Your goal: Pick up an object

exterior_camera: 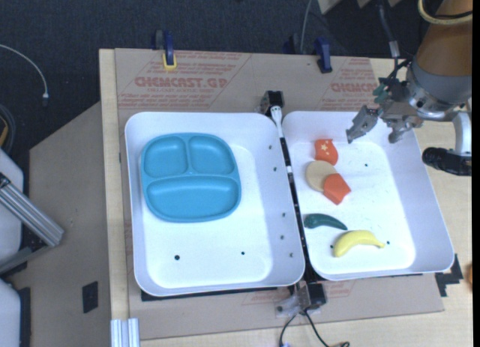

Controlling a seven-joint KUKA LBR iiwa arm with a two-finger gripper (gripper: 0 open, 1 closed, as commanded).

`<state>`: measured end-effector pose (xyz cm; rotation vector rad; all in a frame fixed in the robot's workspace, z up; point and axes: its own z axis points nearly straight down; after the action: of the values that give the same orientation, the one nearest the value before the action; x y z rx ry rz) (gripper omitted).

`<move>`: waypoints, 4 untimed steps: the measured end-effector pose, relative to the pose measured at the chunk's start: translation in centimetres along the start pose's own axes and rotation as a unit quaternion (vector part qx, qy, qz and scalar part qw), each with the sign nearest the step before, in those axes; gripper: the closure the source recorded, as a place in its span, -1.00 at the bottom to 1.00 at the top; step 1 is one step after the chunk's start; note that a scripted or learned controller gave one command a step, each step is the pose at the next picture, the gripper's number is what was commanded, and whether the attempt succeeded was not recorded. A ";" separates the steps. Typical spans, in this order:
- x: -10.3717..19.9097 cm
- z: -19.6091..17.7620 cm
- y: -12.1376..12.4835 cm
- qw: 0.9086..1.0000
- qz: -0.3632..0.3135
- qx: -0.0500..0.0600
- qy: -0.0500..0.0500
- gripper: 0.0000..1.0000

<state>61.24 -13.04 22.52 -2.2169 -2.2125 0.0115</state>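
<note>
The right bin [409, 210] holds several small objects. An orange block with a pale mark [325, 151] lies toward the bin's far left, a tan rounded piece [318, 174] touches an orange-red block [337, 187] just in front of it, a dark green pepper-like piece [324, 222] lies further forward, and a yellow banana [357, 242] is near the front edge. My gripper [373, 129] hangs above the far part of the right bin, right of the marked orange block, with its fingers spread and nothing between them.
The left bin [255, 255] holds a blue divided plate [192, 176]. A raised seam with black clips [283, 160] separates the two bins. Bare white floor lies on the right bin's right half.
</note>
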 end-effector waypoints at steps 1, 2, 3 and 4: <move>0.0 -0.7 0.3 1.000 -0.001 -0.006 -0.001 -1.00; 0.4 3.6 0.2 1.000 -0.001 -0.003 0.000 -1.00; 0.4 8.3 -0.6 1.000 -0.001 -0.002 0.000 -1.00; 0.4 13.3 -0.4 1.000 0.000 -0.007 0.000 -1.00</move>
<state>60.66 -12.63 9.26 -2.2238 -2.2199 -0.0033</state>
